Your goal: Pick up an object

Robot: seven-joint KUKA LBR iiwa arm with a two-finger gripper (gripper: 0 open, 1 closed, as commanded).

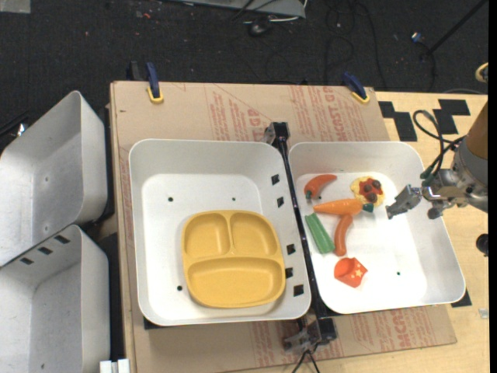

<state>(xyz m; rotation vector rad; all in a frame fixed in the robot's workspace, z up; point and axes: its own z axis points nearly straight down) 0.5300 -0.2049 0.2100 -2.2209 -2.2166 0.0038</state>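
The right bin holds several toy foods: an orange carrot, a red-orange chili, a green pod, an orange sausage, a red piece and a yellow-and-red piece. My gripper hangs over the right side of that bin, to the right of the yellow-and-red piece. Its fingers stand apart with nothing between them.
The left bin carries a yellow divided plate. Two empty-looking white tubs lie off the bench at the left. Blue-and-yellow clamps hold the board at the back. Cables run at the right behind the arm.
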